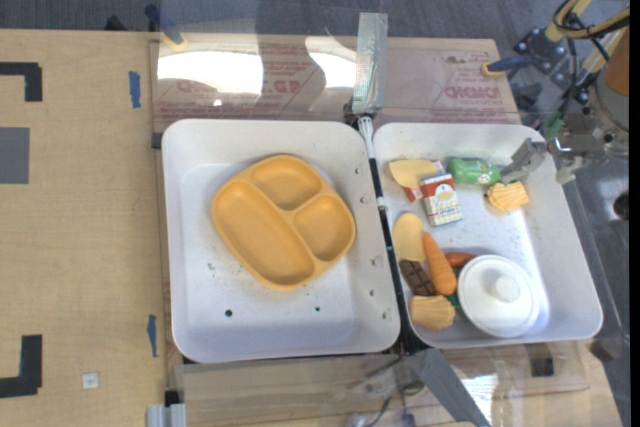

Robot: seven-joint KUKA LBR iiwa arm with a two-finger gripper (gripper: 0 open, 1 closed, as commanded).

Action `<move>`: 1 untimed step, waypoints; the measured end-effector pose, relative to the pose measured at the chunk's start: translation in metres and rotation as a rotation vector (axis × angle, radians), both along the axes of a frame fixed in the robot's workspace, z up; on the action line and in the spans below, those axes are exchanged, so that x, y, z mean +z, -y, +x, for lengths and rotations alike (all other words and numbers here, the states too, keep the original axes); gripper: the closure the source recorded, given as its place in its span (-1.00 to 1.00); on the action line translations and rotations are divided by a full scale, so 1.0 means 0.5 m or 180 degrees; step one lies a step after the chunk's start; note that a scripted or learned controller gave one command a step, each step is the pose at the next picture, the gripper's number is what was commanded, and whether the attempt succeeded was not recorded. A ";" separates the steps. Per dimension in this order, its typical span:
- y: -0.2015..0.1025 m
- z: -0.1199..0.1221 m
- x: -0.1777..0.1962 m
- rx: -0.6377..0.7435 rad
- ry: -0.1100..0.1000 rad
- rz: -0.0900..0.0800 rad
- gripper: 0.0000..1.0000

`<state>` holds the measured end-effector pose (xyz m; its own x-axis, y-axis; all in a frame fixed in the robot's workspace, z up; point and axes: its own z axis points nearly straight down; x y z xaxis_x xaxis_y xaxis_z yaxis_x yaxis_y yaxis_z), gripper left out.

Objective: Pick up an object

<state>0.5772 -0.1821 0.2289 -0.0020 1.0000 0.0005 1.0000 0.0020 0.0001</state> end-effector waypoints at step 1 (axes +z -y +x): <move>-0.020 0.012 -0.262 -0.0301 0.0021 -0.0007 -1.00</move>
